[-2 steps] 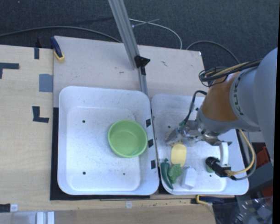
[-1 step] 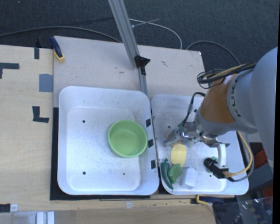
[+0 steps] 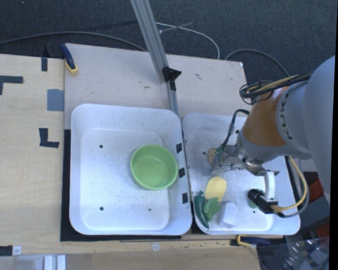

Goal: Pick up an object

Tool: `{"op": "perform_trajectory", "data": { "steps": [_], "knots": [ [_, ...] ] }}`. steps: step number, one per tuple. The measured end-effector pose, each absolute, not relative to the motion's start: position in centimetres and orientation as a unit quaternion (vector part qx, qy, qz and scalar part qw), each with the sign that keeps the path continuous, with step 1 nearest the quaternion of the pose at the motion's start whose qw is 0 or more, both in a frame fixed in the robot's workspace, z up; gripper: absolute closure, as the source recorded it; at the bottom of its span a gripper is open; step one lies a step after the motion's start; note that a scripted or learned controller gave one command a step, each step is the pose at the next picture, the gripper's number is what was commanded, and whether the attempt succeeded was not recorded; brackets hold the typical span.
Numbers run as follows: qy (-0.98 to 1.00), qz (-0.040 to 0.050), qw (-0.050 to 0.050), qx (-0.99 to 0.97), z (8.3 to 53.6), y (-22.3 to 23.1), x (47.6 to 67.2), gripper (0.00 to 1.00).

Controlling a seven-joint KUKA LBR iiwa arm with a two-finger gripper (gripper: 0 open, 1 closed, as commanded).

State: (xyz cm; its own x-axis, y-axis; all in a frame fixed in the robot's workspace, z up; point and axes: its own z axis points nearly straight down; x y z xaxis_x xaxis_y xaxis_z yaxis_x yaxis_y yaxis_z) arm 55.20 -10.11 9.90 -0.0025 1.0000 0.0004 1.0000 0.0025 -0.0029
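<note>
A yellow rounded object (image 3: 215,188) lies in the right bin (image 3: 201,130), near its front. Just in front of the yellow object are a green leafy-looking object (image 3: 209,207) and a small white block (image 3: 228,214). My gripper (image 3: 217,160) hangs low over the right bin, just behind the yellow object. The arm's grey and orange wrist (image 3: 263,129) covers the bin's right part. A light green bowl (image 3: 154,167) sits upright in the middle of the left bin (image 3: 79,156).
A slanted metal pole (image 3: 153,34) runs down to the gap between the bins. A blue and yellow clamp (image 3: 68,58) lies at the bench's back left. Cables and a black connector (image 3: 258,198) hang off the wrist over the right bin's front right.
</note>
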Motion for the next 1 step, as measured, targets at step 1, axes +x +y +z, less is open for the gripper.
{"op": "perform_trajectory", "data": {
  "steps": [1],
  "knots": [
    [-0.708, -0.0012, -0.002, -0.707, 16.2, -10.17, 55.4, 1.0]
  ]
}}
